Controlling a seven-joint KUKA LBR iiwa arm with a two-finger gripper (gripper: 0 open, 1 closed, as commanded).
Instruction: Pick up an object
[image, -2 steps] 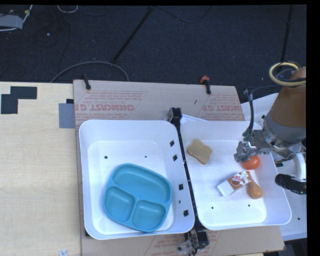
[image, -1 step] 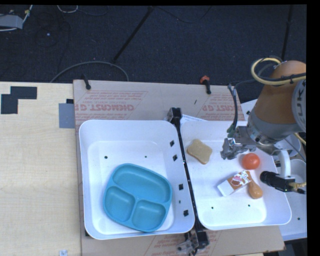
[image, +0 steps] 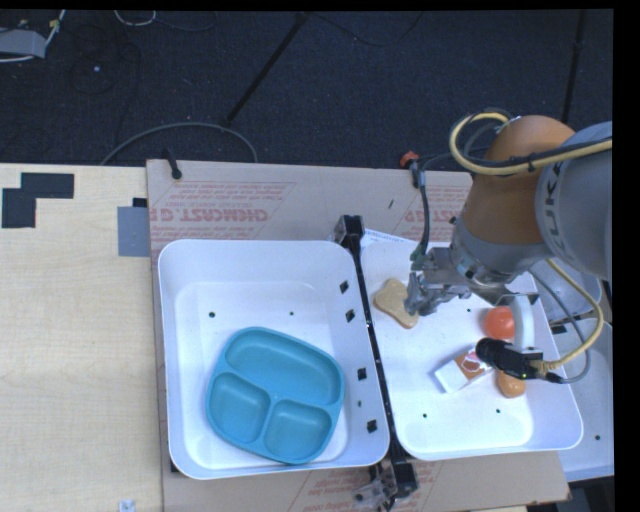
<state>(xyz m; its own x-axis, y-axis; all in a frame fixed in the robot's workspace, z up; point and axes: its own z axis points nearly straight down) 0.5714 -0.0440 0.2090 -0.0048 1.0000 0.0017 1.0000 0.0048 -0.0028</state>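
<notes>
Grey arm with an orange band, ending in the gripper (image: 424, 296), which stands low in the upper left part of the right bin (image: 480, 432). Whether the gripper is open or closed cannot be told from this angle. Just beside it on the left, apparently touching it, a tan bread-like piece (image: 393, 301) lies flat on the bin floor, close to the divide between the bins; whether it is gripped cannot be told. Farther right lie an orange ball (image: 499, 322), a white-and-orange block (image: 456, 372) and a small orange item (image: 512, 387). The left bin (image: 250, 275) holds a blue three-compartment plate (image: 275, 395). Both bins rest on printed cardboard (image: 230, 205) over a pale wooden bench (image: 70, 350).
</notes>
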